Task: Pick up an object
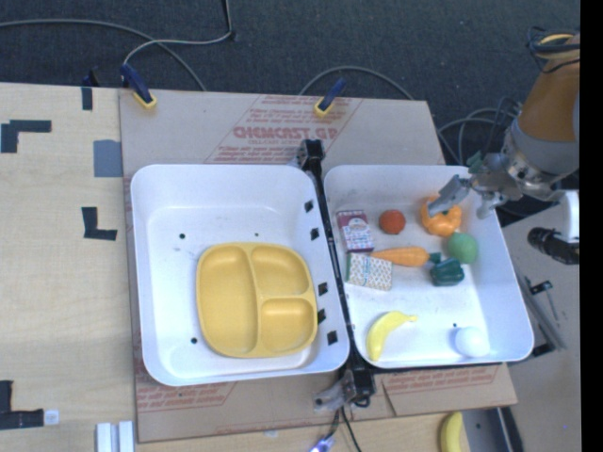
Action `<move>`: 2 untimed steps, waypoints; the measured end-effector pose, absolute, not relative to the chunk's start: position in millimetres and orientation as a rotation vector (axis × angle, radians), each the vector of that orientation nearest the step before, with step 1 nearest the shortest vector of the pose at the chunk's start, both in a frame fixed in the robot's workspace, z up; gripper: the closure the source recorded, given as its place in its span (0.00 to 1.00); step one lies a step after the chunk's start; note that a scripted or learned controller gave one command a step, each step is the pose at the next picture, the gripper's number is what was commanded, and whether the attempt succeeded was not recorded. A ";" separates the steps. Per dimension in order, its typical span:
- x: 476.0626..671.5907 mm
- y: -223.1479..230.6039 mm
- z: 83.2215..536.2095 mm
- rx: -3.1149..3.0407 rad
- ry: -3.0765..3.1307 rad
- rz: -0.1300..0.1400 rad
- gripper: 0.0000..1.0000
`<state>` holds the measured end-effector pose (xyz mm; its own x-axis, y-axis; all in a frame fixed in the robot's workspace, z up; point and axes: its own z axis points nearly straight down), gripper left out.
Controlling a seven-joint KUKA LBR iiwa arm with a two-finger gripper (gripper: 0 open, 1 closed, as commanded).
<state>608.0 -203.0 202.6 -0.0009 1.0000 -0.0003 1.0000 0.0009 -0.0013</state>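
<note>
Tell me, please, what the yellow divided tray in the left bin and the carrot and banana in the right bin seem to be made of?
The yellow divided tray looks like moulded plastic, matte with a soft sheen along its rounded ridges. The carrot and banana look like plastic toy food: flat, even colour and smooth simplified shapes, though rubber cannot be ruled out.

Dark carpet [377, 17], cardboard-covered bench [273, 135]

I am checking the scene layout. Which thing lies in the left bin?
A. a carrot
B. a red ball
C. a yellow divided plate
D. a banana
C: the yellow divided plate lies alone in the left bin, while the carrot, banana and red ball lie in the right bin.
</note>
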 end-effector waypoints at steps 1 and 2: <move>663.7 -206.8 94.5 -2.221 -2.225 0.002 0.00; 669.5 -120.7 86.0 -2.219 -2.226 -0.003 0.00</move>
